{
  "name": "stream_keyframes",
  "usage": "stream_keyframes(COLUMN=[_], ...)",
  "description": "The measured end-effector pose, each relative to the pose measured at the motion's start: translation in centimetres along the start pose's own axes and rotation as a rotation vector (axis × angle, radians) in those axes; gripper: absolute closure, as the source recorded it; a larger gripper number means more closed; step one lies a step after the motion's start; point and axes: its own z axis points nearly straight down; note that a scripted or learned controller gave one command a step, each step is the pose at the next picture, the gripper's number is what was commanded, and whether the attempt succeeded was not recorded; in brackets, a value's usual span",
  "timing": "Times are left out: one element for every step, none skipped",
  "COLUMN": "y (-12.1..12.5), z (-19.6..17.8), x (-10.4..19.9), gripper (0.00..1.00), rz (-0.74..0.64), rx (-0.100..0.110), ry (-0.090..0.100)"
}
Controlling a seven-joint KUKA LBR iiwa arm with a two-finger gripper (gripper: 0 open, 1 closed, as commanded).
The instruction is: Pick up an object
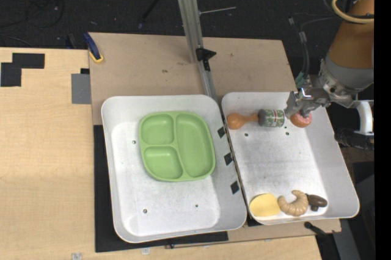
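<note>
here, line by line:
arm: grey with an orange band, reaching in from the right edge over the far right corner of the right bin (317,149).
gripper (300,111): low at the bin's far edge, right above a small reddish-orange object (302,120); whether its fingers are apart or closed cannot be told, and nothing can be seen held between them.
far row of right bin: an orange pear-shaped piece (237,121) at the left, a small green-labelled can (271,118) lying on its side just beside it, then the reddish-orange object under the gripper.
near edge of right bin: a round yellow piece (264,205), a tan curled piece (294,203) touching it, and a dark brown piece (316,201) at its right end.
left bin (122,210): holds a green divided plate (177,146) with three compartments, lying flat toward the far side.
bench: tan board under both bins, with a metal rail (190,21) standing behind them.
</note>
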Motion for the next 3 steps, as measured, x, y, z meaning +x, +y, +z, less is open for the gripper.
stream_keyframes(y=[0.3, 0.3, 0.9], z=[-0.7, 0.8, 0.1], x=[5.8, 11.0, 16.4], gripper=[1.00, 1.00, 1.00], rz=[-0.002, -0.002, -0.002], rx=[0.001, 0.003, 0.000], ry=[0.002, 0.002, 0.001])
